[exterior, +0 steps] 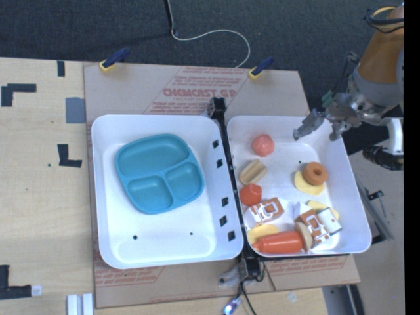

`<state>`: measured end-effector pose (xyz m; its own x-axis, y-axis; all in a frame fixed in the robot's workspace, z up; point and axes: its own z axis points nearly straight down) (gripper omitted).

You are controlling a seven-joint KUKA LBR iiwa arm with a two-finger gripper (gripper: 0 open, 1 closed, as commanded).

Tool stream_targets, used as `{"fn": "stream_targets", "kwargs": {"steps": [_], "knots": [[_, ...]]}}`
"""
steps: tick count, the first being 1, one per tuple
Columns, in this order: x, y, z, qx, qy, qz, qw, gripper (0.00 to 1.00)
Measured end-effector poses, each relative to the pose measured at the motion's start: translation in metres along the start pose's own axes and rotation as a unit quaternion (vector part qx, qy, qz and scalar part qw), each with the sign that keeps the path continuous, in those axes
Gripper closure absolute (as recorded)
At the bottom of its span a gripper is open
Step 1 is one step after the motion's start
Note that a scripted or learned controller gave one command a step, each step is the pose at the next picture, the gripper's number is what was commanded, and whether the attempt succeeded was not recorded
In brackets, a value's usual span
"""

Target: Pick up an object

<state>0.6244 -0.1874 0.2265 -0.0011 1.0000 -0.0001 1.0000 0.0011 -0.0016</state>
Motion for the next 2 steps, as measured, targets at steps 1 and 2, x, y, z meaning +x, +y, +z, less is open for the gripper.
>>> {"fn": "stream_targets", "kwargs": {"steps": [1,2], "knots": [[0.024,0.044,0.11,-0.015,-0.004,0.001,0.9999,0.0],[0.139,-0.025,0.036,-0.001,0.002,-0.004,1.0,0.0]]}}
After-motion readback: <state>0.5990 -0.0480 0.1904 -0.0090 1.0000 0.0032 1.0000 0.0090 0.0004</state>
